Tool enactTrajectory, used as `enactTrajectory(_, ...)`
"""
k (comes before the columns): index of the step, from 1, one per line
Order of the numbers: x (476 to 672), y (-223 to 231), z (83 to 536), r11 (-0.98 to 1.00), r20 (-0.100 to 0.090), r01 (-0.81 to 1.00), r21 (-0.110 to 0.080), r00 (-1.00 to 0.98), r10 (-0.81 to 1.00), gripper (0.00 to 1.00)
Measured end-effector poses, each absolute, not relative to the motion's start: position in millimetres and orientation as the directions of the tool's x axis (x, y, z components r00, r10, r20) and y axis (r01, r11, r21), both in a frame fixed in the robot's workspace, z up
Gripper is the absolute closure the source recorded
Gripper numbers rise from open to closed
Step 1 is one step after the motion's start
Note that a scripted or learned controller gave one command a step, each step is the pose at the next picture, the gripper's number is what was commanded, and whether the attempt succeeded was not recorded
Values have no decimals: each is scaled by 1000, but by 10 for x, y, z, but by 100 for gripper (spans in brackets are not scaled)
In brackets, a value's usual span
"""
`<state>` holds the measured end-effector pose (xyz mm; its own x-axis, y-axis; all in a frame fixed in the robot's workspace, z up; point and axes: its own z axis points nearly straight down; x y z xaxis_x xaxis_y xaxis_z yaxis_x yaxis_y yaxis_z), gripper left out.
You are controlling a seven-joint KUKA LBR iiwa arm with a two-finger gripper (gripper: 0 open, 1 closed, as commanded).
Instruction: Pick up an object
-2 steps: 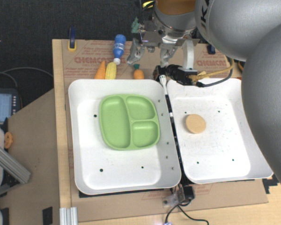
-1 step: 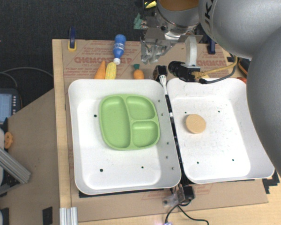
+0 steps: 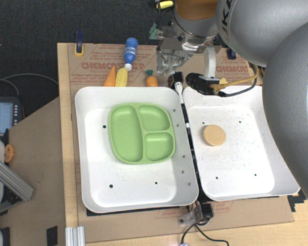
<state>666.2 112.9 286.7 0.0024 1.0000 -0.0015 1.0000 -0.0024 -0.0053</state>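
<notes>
Above the bins' far edge: end effector (image 3: 167, 65) hung, grip state cannot be told | step: approach, nothing lifted | next: descent onto tan disc (image 3: 214, 135) in right bin (image 3: 256, 181) judged required

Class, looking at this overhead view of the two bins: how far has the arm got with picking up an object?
Done: nothing looks picked up. The tan round disc lies in the right bin, and the green divided plate lies in the left bin. In hand: the gripper sits above the bins' far edge, near the toy corn and carrot. Left: reaching an object, grasping and lifting.
</notes>
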Motion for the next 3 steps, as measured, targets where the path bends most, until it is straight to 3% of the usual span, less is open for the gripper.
enactTrajectory(1, 6646, 188, 2061, -10, -4, 1000, -11, 9, 1000, 100)
enactTrajectory(2, 6675, -23, 2854, -2, -1, 1000, 9, 3, 1000, 100)
enactTrajectory(3, 6665, -639, 2786, -6, -3, 1000, 3, 6, 1000, 100)
